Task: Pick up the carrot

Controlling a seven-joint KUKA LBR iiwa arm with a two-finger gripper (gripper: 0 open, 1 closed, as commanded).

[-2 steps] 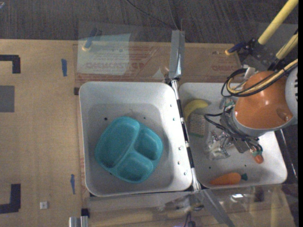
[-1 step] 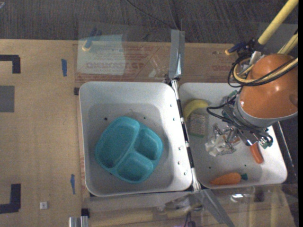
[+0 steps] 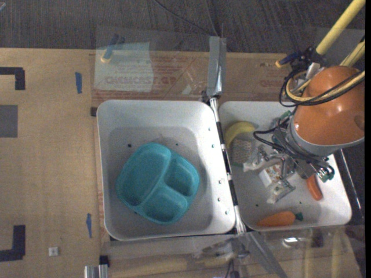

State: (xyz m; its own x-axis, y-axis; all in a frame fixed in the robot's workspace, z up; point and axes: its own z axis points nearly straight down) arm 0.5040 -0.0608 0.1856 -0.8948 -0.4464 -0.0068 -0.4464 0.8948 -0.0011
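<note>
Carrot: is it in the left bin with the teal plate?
No, the carrot lies in the right bin near its front edge, while the teal plate sits alone in the left bin.

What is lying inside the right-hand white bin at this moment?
In the right bin: a carrot near the front wall, a yellowish object at the back left, and an orange item at right. The gripper and arm cover the middle.

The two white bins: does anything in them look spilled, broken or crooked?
Nothing looks spilled or broken. The teal divided plate sits askew in the left bin. The carrot lies flat near the right bin's front wall, below the gripper.
</note>
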